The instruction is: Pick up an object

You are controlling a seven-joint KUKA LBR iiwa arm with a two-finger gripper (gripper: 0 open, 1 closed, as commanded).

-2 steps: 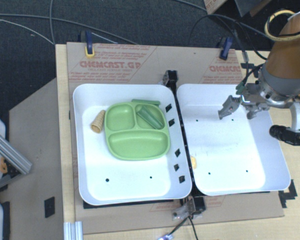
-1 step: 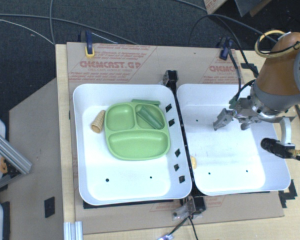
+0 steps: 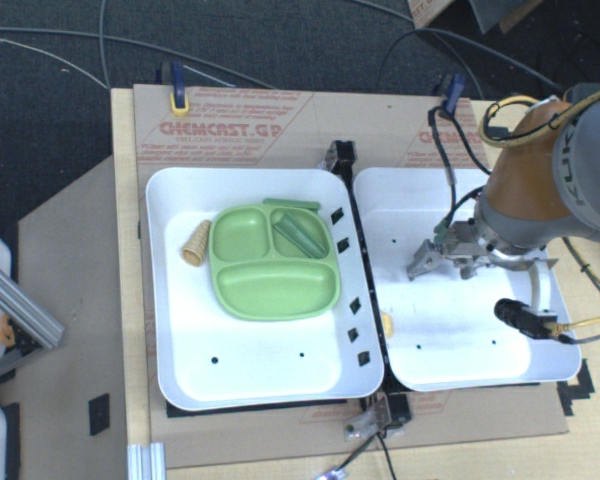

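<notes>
Green divided plate, tan cone beside, left bin.

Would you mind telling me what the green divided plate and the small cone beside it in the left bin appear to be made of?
The green divided plate looks like moulded plastic: uniform colour, soft sheen, rounded compartment ridges. The cone, touching the plate's left edge, is tan and looks ridged, like a wafer ice-cream cone, probably a plastic toy, though the view leaves that open.

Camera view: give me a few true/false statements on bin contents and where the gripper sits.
1. The green divided plastic plate lies in the left white bin. True.
2. The tan ice-cream cone rests on top of the plate. False: it lies on the bin floor beside the plate's left edge.
3. The gripper is over the right white bin. True.
4. The gripper holds the green plate. False: the plate lies in the other bin.
</notes>
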